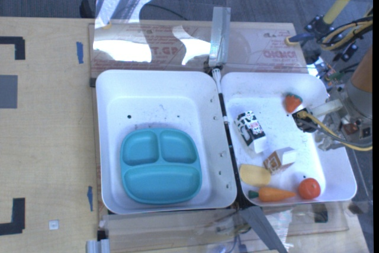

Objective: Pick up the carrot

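Note:
The carrot (273, 194) is orange with a green end and lies flat along the front wall of the right bin (340, 178). My gripper (323, 126) hangs over that bin's right side, well behind and to the right of the carrot and not touching it. A small red-orange strawberry-like piece (292, 102) sits just left of the gripper.
Also in the right bin are a black-and-white carton (250, 127), a small brown and white box (278, 160), a yellow piece (254, 175) touching the carrot's left end, and a red ball (309, 188) at its right end. The left bin (112, 98) holds a blue divided plate (160, 166).

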Tool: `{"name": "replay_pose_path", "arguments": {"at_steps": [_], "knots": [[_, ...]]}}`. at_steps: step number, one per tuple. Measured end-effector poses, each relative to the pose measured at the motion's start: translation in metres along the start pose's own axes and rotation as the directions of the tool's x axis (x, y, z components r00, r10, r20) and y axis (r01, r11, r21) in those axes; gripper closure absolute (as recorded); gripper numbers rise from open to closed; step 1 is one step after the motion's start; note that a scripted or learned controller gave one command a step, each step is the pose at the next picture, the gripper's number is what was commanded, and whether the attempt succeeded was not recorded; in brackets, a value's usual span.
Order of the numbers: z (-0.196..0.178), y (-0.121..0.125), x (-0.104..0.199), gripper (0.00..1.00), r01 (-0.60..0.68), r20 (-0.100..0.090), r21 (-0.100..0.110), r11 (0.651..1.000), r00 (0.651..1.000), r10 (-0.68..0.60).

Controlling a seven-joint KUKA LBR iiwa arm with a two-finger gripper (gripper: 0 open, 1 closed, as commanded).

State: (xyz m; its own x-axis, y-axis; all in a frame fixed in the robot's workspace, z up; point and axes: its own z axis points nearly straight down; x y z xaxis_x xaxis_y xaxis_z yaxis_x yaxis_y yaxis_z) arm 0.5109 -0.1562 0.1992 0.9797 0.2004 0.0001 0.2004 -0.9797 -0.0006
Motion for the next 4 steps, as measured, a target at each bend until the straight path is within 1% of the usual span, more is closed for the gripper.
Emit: {"name": "replay_pose_path", "arguments": {"at_steps": [1,2,3,4], "knots": [[-0.142,-0.056,0.031,1.00,0.004,-0.004,0.000,1.000,1.000,-0.004],[-0.138,-0.073,-0.008,1.00,-0.001,0.004,0.003,1.000,1.000,0.001],[-0.048,-0.138,-0.004,1.00,0.003,0.005,0.002,1.000,1.000,-0.003],[0.006,-0.201,0.008,1.00,0.002,0.006,0.002,1.000,1.000,-0.002]]}}
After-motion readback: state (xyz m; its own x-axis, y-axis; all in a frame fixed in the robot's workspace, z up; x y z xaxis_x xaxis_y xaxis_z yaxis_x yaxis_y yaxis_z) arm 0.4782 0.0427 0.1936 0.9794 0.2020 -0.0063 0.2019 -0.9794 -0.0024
